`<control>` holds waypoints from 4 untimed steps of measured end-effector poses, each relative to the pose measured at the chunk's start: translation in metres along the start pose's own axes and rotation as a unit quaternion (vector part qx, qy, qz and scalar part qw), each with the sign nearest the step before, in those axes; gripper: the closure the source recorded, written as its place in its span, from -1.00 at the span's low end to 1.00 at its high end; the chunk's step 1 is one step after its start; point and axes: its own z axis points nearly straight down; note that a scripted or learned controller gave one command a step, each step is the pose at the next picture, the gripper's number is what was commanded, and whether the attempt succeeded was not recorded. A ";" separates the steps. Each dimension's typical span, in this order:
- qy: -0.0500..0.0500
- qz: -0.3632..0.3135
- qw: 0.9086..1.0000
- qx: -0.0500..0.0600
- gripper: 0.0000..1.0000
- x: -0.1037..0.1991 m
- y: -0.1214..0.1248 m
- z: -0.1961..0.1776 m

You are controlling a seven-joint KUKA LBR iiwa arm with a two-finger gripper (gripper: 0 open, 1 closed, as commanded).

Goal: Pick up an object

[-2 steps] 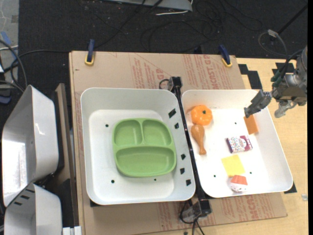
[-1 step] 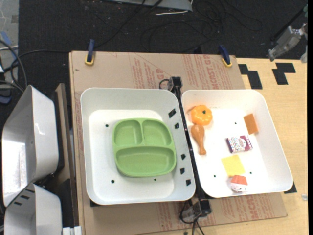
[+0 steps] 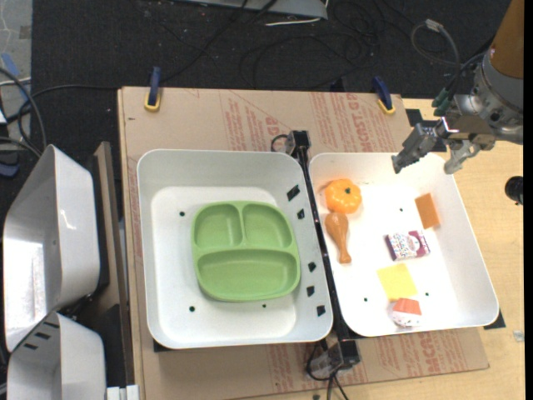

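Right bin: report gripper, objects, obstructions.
Gripper open, holding nothing, above right white bin's far rim. Orange toy pumpkin, toy drumstick, yellow flat block lying loose. Nothing blocking.

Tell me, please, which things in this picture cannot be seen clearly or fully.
- Arm: cut off by the camera view's right and top edges.
- Small purple packet: its print is too small to read.
- Red and white item at the right bin's near edge: too small to identify.
- Gripper: empty, fingers apart, above the bin's far corner.
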 end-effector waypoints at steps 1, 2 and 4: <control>-0.003 0.000 1.000 -0.012 -1.00 -0.007 0.053 -0.109; 0.000 -0.001 1.000 0.002 -1.00 0.075 0.029 0.067; -0.004 0.001 1.000 -0.016 -1.00 -0.008 0.049 -0.167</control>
